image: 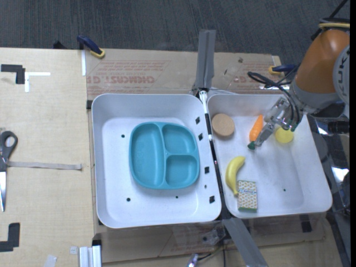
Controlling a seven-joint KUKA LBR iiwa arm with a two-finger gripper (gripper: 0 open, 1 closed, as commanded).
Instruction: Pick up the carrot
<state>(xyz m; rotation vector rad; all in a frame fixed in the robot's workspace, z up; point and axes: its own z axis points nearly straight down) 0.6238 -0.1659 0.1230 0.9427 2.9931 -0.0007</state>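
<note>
Orange tapered plastic carrot (pixel 256 128) lies in the right white bin (pixel 311 202), long axis near-upright in view, leaning slightly, green end low. Tool (pixel 266 133) sits just right of it, nearly touching, its state unreadable. Short leftward shift needed, I'd guess.

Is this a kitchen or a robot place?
Probably a robot test bench, not a kitchen: a robot arm reaches over two white bins, with a carrot and banana to practise on.
</note>
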